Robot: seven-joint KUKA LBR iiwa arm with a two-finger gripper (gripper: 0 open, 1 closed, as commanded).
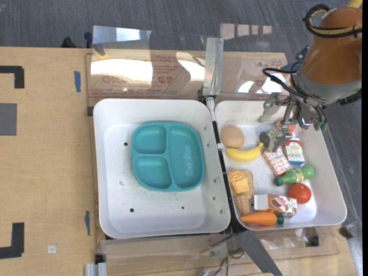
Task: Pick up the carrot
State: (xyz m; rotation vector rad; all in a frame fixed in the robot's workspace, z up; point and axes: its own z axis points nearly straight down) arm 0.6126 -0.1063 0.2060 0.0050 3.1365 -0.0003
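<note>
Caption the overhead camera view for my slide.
Gripper above the right bin; carrot lies at its near edge.

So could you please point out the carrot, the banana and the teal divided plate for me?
carrot [260,218]: camera view, middle of its orange body.
banana [244,152]: camera view, middle of its yellow curve.
teal divided plate [188,157]: camera view, floor of its long right-hand compartment.
</note>
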